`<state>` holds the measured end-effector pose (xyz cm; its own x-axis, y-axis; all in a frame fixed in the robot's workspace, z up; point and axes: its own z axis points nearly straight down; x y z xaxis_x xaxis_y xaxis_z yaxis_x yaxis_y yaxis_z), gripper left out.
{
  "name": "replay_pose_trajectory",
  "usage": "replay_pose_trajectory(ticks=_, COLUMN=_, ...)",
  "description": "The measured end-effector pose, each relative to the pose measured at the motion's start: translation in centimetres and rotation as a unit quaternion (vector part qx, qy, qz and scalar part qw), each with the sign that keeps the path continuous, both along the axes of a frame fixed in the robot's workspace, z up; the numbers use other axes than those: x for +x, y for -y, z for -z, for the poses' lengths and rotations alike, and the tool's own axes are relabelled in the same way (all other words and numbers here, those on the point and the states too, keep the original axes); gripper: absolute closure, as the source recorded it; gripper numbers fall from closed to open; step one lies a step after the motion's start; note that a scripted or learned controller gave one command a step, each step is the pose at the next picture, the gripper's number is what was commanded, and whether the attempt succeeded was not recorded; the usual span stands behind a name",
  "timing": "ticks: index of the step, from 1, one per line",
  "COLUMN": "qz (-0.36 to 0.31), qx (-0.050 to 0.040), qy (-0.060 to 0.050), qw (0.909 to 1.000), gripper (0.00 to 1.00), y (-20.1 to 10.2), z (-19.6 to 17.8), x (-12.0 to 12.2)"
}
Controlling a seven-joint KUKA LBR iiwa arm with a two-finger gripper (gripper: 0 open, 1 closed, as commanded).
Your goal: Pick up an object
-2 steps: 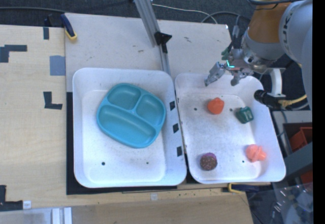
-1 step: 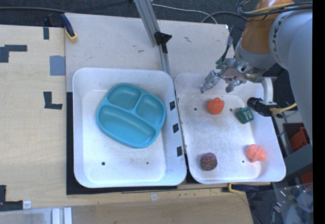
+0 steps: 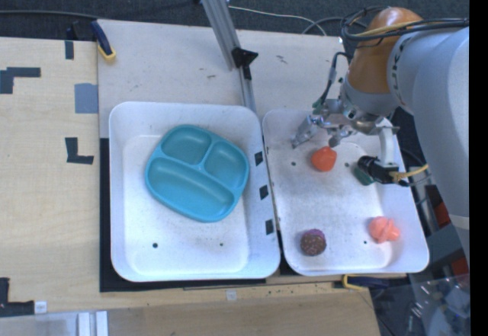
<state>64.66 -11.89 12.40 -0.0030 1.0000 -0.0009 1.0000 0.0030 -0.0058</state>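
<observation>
On the bench (image 3: 168,75), the right bin (image 3: 343,205) held 1 orange ball (image 3: 323,160), with the gripper (image 3: 316,138) open and empty just beyond it. This was judged the approach step. The next move required descending astride the ball, then closing.

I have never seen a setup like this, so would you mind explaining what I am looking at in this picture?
This is one picture from a single camera fixed above a bench, looking down at a slant. The big grey shape on the right is a robot arm, and its tip is a two-finger gripper for picking things up. The bench carries two shallow white bins. The left bin holds a blue divided plate. The right bin holds three small things: an orange ball right beside the gripper, a dark reddish ball near the bottom edge and a pink-orange lump. All three lie on the bin floor; nothing is visibly held.
</observation>
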Motion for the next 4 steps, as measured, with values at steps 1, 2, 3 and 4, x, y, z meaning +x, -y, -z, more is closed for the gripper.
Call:
replay_pose_trajectory(ticks=1, qz=0.0, qx=-0.0005, qy=0.002, qw=1.0, gripper=0.0, y=-0.1, z=3.8, x=-0.1)
replay_pose_trajectory(ticks=2, qz=-0.001, qx=-0.0001, qy=0.002, qw=1.0, gripper=1.0, y=-0.2, z=2.6, x=0.0)
replay_pose_trajectory(ticks=3, qz=0.0, qx=0.0, qy=0.006, qw=1.0, gripper=1.0, y=-0.2, z=-3.8, x=0.5)
replay_pose_trajectory(ticks=4, qz=0.0, qx=0.0, qy=0.006, qw=1.0, gripper=1.0, y=-0.3, z=-9.8, x=1.5)
